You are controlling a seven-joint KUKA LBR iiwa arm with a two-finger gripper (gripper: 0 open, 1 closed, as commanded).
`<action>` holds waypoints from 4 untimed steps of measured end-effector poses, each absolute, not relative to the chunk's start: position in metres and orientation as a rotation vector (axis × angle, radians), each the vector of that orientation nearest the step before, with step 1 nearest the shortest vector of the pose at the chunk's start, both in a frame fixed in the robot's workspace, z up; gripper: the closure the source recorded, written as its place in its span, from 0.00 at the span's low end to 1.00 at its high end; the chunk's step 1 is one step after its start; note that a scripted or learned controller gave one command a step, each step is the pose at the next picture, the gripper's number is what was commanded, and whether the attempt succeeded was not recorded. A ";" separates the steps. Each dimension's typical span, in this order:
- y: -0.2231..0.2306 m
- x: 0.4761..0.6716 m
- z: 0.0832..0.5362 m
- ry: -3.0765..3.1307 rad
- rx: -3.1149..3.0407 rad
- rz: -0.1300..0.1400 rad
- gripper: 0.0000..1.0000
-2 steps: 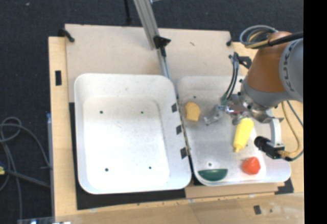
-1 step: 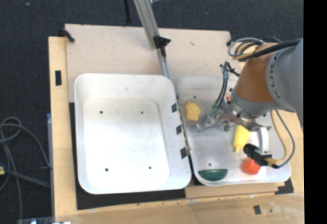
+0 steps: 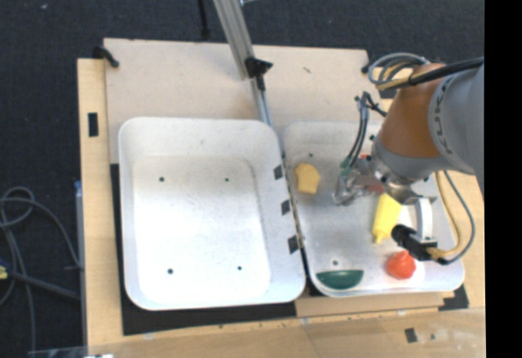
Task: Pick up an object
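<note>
I've got the hand point(image 3: 352, 189) low in the right bin point(image 3: 322, 254) beside the yellow block point(image 3: 307, 178), can't tell its grip

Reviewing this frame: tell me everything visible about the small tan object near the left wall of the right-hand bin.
The tan object is a small, rounded lump, yellowish-tan with a matte look, possibly foam or soft plastic; its finer shape is too blurred to tell. It rests on the floor of the right bin, close to the wall shared with the other bin, in the upper half as seen from the camera. Nothing appears to touch it except the bin floor. The gripper is to its right, apart from it.
</note>
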State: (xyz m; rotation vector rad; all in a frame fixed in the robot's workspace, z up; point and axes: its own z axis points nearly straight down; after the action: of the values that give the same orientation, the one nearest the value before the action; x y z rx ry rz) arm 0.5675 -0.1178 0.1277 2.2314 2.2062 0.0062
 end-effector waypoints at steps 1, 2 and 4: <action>-0.116 0.560 0.179 2.211 2.224 0.006 1.00; -0.117 0.562 0.206 2.219 2.218 0.006 1.00; -0.020 0.526 0.225 2.229 2.214 0.003 1.00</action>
State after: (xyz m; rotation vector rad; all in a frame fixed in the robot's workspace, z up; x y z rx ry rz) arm 0.5256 -0.0202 0.2254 2.2141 2.2293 0.0028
